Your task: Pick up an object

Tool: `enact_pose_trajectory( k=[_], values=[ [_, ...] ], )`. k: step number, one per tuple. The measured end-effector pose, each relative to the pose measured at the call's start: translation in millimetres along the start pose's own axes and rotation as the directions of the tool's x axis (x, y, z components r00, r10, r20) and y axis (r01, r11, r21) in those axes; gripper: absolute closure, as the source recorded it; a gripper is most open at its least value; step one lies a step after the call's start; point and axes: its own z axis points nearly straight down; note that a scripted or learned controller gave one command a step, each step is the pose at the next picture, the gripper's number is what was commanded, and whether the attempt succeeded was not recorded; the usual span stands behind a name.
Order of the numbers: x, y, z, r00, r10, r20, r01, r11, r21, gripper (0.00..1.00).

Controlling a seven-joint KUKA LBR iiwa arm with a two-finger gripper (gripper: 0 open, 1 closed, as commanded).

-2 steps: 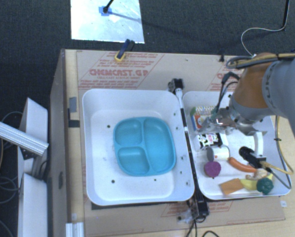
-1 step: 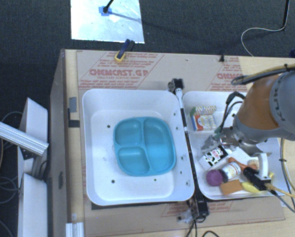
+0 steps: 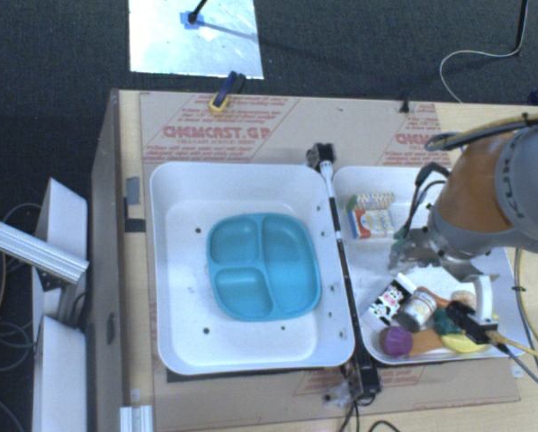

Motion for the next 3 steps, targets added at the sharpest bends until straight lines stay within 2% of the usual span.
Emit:
enact_pose_trajectory(
  k=[1, 2, 3],
  values=[
    [15, 30, -17, 1.000, -0.001, 0.000, 0.001, 1.000, 0.002, 1.00],
    [19, 65, -59, 1.000, -0.002, 0.000, 0.002, 1.000, 0.000, 1.00],
    [102, 64, -90, 1.000, -0.003, -0.002, 0.003, 1.000, 0.001, 1.00]
  ],
)
